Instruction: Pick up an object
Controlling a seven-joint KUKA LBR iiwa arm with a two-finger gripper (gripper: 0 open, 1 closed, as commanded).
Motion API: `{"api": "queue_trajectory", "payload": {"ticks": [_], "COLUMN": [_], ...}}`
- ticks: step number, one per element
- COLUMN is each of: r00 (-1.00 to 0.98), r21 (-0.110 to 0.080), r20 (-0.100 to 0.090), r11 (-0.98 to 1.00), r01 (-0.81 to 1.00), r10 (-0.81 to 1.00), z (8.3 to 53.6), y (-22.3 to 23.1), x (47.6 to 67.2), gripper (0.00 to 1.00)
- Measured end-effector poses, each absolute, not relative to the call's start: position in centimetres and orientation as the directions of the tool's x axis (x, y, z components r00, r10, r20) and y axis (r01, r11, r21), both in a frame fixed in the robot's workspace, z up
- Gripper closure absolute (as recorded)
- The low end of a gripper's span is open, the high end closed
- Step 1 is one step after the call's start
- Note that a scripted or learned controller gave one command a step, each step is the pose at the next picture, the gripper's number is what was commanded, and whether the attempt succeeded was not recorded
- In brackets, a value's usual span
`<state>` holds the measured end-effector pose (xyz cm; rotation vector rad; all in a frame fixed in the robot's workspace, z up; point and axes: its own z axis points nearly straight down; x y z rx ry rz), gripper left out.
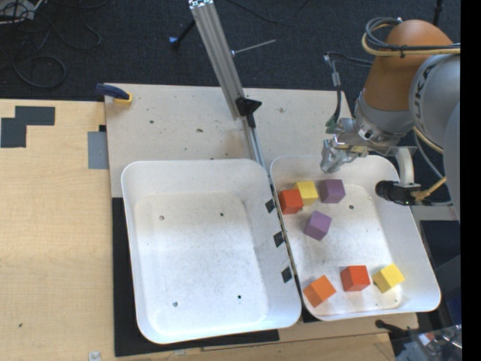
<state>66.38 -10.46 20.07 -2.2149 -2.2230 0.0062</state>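
Note:
The right bin (pixel 421 277) holds several small cubes. A red cube (pixel 290 200), a yellow cube (pixel 307 192) and a purple cube (pixel 331 190) sit in a row near its far edge. A second purple cube (pixel 317 225) lies just in front of them. Along the near edge are an orange cube (pixel 321 289), a red cube (pixel 355 278) and a yellow cube (pixel 388 277). My gripper (pixel 331 160) hangs over the bin's far rim, just behind the far purple cube, with nothing seen held.
The left bin (pixel 150 201) lies beside the right one, with black clips (pixel 278 238) along their shared wall. A slanted aluminium bar (pixel 222 59) rises behind the bins. A black fitting (pixel 394 192) sits at the right bin's right rim.

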Motion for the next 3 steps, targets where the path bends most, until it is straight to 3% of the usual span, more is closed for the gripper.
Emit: {"api": "queue_trajectory", "payload": {"ticks": [3], "r00": [-0.004], "r21": [-0.006], "r20": [0.002], "r11": [0.004], "r01": [1.0], "r10": [1.0], "z": [21.3], "y": [5.5], "x": [59.6], "gripper": [1.0]}}
